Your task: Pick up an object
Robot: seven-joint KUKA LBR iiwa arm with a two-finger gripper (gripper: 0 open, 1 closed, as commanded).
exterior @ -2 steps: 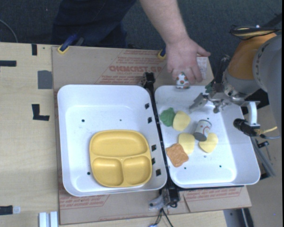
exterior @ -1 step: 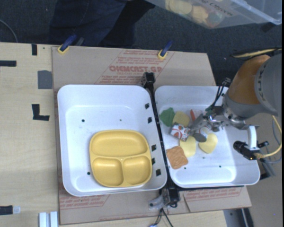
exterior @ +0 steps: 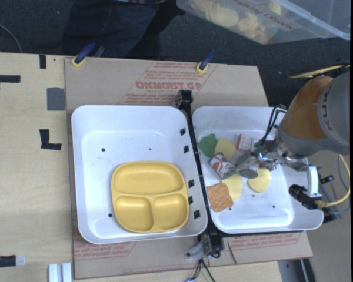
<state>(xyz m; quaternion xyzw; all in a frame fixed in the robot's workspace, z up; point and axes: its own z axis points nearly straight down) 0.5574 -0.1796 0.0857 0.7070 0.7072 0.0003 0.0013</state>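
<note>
The bench [exterior: 23, 175] is light wood with a cardboard sheet [exterior: 159, 81] laid across its middle, and the two white bins sit on that sheet side by side. The left bin [exterior: 94, 128] holds a yellow divided tray [exterior: 150, 195] with three compartments, lying toward the bin's near side. The right bin [exterior: 270, 213] holds a small cluster of objects in its left half. The grey arm [exterior: 317, 122] with its orange band enters from the right and reaches down into the right bin. The end effector [exterior: 250, 160] sits low among the objects, and whether its fingers are open or closed cannot be told. Around it lie a green piece [exterior: 208, 144], a pale yellow piece [exterior: 225, 147], a red-and-white can [exterior: 221, 165], an orange waffle-like piece [exterior: 219, 197], a yellow piece [exterior: 233, 186] and another yellow piece [exterior: 259, 183] just right of it. A clear plastic container [exterior: 265, 7] shows at the top edge.
</note>
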